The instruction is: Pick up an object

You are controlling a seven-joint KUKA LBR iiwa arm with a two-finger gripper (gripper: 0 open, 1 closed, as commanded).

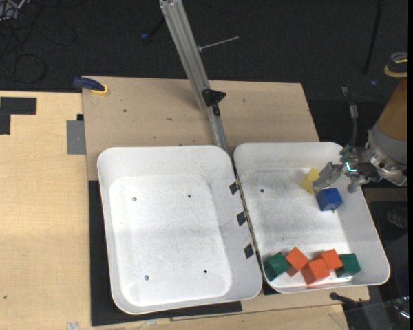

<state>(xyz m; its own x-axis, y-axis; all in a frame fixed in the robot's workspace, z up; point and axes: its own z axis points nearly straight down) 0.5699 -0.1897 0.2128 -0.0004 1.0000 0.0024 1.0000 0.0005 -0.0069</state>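
Observation:
My gripper [339,175] hangs over the upper right part of the right bin [282,163], reaching in from the right edge. A yellow block [310,180] lies just to its left, touching or very close to it. A blue cube [329,199] sits directly below the gripper in the picture, on the bin floor. Along the bin's near edge lies a cluster: a green block [276,265], orange blocks [297,258] [316,270] and another green block [349,263]. Nothing is visibly held.
The left bin [165,225] stands next to the right one, joined by black clips [240,217]. A slanted aluminium rail [193,67] rises behind the bins. The orange band of the arm [398,112] is at the far right.

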